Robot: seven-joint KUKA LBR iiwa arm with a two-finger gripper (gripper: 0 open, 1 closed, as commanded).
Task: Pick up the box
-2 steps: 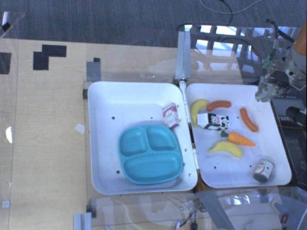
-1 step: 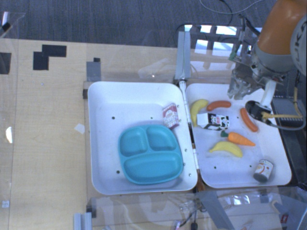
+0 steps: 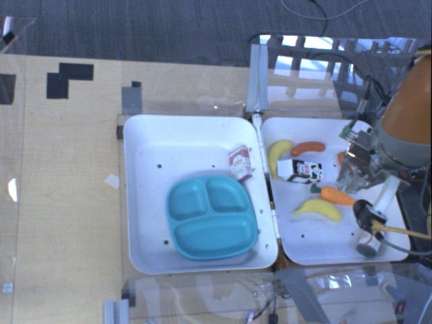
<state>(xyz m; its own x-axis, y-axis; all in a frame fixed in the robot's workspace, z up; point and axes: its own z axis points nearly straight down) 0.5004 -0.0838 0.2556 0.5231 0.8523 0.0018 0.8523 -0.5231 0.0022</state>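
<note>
A small black-and-white box (image 3: 302, 170) lies in the right bin (image 3: 324, 248), between a banana and a carrot. A second small box, red and white (image 3: 239, 163), lies tilted against the right wall of the left bin (image 3: 145, 201). My gripper (image 3: 349, 175) hangs at the right side of the right bin, just above the thick end of the carrot (image 3: 336, 195). It is a short way right of the black-and-white box and apart from it. Nothing shows between it and either box.
The left bin holds a blue divided plate (image 3: 212, 216). In the right bin lie a yellow banana (image 3: 277, 155), a red sausage (image 3: 308, 148) and a second banana (image 3: 318, 210). Cables and a black fitting (image 3: 368, 214) hang at the bin's right edge.
</note>
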